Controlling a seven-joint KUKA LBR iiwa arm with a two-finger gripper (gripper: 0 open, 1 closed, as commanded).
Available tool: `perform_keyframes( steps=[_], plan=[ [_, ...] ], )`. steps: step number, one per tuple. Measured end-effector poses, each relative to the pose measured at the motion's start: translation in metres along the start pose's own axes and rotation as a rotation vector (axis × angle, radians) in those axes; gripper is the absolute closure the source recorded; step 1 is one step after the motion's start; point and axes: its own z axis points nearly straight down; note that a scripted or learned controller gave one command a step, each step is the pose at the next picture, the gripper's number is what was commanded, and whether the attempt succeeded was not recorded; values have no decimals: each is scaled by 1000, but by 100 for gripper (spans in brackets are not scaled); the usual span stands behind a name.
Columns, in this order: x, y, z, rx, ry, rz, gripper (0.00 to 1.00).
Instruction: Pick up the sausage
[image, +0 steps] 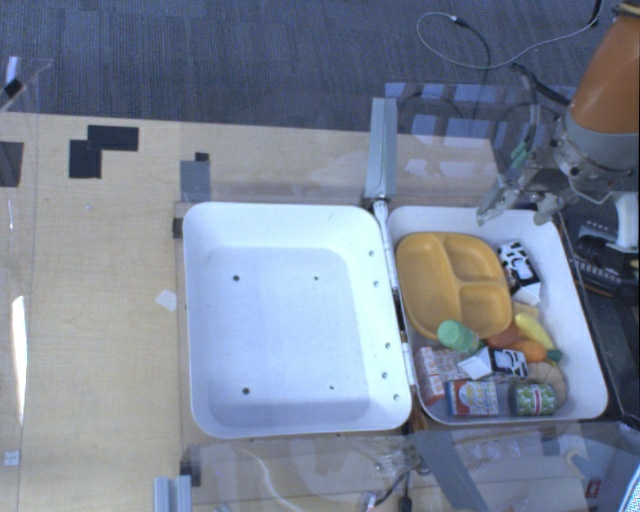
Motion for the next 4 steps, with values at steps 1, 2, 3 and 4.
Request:
perform_keyframes(
  steps=[1,2,3,4],
  plan=[
    [-37,-21,163,-27,-6,-93,0],
    [-20,-25,168,-43,-33,-133,0],
    [-20,-25,168,-43,-33,-134,0],
    [-8,-39,168,-59,-46,-29,0]
  ],
)
